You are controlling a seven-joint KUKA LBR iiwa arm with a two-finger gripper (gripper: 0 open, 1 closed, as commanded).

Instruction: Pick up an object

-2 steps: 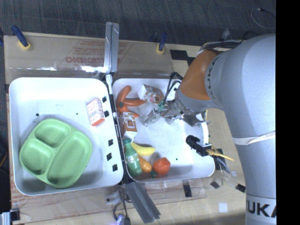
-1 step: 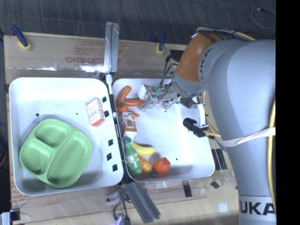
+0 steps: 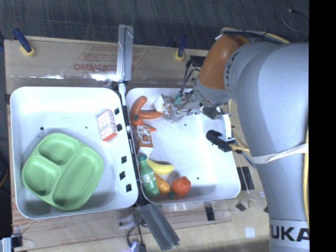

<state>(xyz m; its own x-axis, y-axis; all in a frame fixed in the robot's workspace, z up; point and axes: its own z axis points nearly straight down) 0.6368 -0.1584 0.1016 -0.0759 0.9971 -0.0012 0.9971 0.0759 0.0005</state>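
**A:** What does the overhead view show at the bench?

**B:** A grey arm with an orange band [image 3: 223,62] reaches in from the right, its two-finger gripper [image 3: 178,108] low over the far end of the right-hand shallow white bin [image 3: 210,172]. The gripper sits just beside a crumpled white and silver wrapper [image 3: 167,105]; whether they touch cannot be told.

**A:** Are the fingers open or closed?

**B:** I cannot tell; the tips are small and blurred against the wrapper, and nothing is plainly seen between them.

**A:** Where are the objects it might pick?

**B:** All in the right bin, mostly along its left wall. Two orange sausage-shaped toys [image 3: 142,111] lie at the far left corner, just left of the wrapper. Below them is a small brown and white packet [image 3: 145,137]. At the near end cluster a green plastic bottle [image 3: 147,180], a yellow toy banana [image 3: 160,167], a small orange piece [image 3: 163,185] and a red toy tomato [image 3: 181,186], close together.

**A:** And the left bin?

**B:** The left-hand white bin [image 3: 31,101] holds a light green divided plastic plate [image 3: 62,170] at its near left and a small red and white carton [image 3: 106,125] near its right wall, well apart from the gripper.
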